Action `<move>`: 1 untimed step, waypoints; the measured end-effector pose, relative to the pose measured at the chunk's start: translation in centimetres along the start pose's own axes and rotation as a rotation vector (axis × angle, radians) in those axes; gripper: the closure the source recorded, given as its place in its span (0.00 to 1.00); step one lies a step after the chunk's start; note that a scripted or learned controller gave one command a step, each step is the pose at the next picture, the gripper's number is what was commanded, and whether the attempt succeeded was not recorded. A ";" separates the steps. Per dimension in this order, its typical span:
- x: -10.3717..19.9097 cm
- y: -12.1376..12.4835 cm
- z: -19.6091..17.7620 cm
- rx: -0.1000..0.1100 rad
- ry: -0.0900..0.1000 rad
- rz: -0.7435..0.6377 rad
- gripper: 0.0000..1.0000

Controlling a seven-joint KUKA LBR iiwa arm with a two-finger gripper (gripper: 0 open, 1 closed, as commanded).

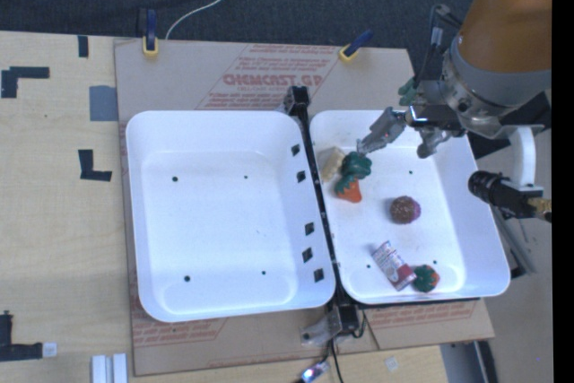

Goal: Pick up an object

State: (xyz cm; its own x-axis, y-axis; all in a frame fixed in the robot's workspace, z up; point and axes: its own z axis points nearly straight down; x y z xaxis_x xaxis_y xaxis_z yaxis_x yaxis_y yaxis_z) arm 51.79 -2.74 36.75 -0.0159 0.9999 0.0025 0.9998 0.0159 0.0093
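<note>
2 shallow white plastic bins (pixel 215 220); an orange-and-green toy carrot (pixel 352 178); a speckled maroon ball (pixel 404 210); a red-and-white packet (pixel 389 265); pale wooden bench (pixel 54 220).

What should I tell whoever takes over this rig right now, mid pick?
Gripper: over the right bin, near its far left corner, nothing visibly between its fingers.
Objects, all in the right bin: orange and green toy just below the gripper beside a pale item at the divider; round dark red ball mid bin; small red and white packet next to a red and green toy at the near edge.
Done: nothing lifted.
Left: grasp and lift one object; the orange and green toy looks nearest.
</note>
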 end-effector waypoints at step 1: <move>0.8 8.1 19.4 0.019 -0.003 0.012 0.00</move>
State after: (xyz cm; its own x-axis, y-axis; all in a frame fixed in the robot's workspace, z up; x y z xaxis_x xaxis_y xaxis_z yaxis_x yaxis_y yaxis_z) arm 60.06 -1.74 17.42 -0.0038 1.0000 -0.0007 0.9999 0.0038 -0.0102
